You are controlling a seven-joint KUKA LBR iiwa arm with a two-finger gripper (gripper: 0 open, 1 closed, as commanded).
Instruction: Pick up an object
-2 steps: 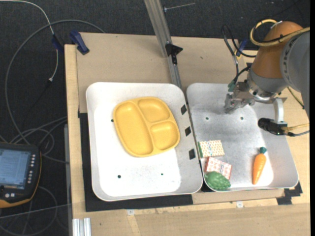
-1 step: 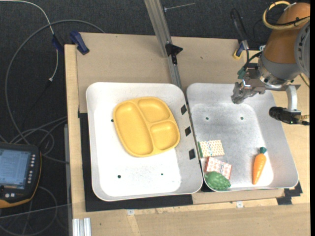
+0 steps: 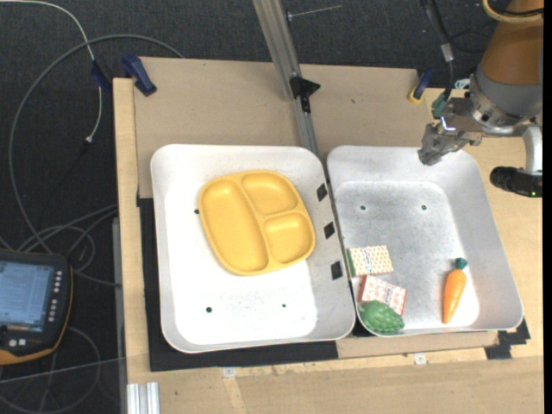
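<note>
In the left bin (image 3: pixel 172 313) lies a yellow divided tray (image 3: pixel 256 221), rigid and smooth; its raised rim is the only place to pinch it. In the right bin (image 3: pixel 414 222), along the near edge, a patterned packet (image 3: pixel 371 259) sits just beside a red-and-white packet (image 3: pixel 383 293), which touches a green leafy toy (image 3: pixel 381 317). All three look light and probably soft. Further right, apart, a toy carrot (image 3: pixel 454 290) lies lengthwise, likely light and stiff, best gripped across its middle. The gripper (image 3: pixel 433 149) hangs over the bin's far rim, holding nothing; from this angle I cannot tell how the jaws stand.
</note>
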